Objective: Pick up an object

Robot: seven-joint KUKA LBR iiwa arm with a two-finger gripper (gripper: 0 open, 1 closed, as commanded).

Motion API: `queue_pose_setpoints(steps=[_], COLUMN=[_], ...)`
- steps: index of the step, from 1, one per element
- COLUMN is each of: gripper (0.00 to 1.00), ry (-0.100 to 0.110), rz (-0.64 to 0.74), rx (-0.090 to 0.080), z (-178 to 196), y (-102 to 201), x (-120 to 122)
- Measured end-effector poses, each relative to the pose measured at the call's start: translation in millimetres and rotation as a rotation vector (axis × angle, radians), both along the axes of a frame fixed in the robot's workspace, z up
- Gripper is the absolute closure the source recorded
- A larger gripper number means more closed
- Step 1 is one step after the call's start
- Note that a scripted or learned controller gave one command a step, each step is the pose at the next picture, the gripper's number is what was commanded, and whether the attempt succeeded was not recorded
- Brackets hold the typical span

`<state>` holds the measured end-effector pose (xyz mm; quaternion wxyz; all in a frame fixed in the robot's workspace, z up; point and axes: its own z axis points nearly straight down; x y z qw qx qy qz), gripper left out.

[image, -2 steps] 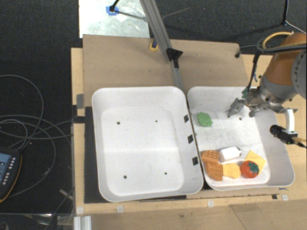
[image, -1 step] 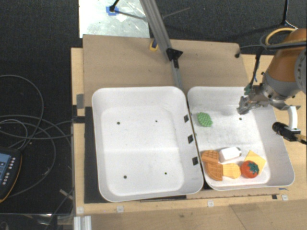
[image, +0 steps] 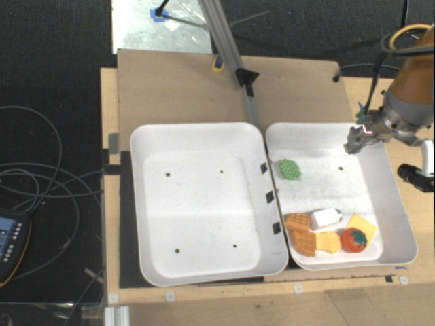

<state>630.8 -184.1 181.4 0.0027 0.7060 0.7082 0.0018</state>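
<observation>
Camera view, from above at a slant: wooden bench [image: 177,87] bearing two shallow white bins side by side, touching along a middle seam with black clips. Left bin [image: 204,202], larger-looking, showing a bare floor with four small dark dots. Right bin [image: 391,202] carrying every loose object. Grey arm [image: 411,87] with an orange band reaching in from the right, ending in the gripper [image: 355,143] poised over the right bin's far right corner, well apart from the objects; jaw opening impossible to tell at this size, and nothing seen between the fingers. Near the bin's middle-left, alone, a green knobbly toy [image: 290,169]. Along the near edge, a cluster packed together: two orange waffle pieces [image: 304,233] at the left, one above the other; a white block [image: 325,218] just beside them, resting partly over a yellow-orange slab [image: 329,242]; a yellow wedge [image: 362,224] to the right; a red tomato-like toy [image: 353,240] with a green top touching that wedge at the near right. Off the bench on the dark floor at left, looping cables [image: 41,175] and a handheld pendant [image: 12,240]. Slanted grey pole [image: 221,26] crossing the bench's far side.
</observation>
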Motion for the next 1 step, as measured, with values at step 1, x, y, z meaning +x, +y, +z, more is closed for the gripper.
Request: queue_pose_setpoints(steps=[1], gripper=[1.0], ry=[-0.001], rz=[0.002], rx=[-0.001], z=[54.9], y=[-0.5], x=[1.7])
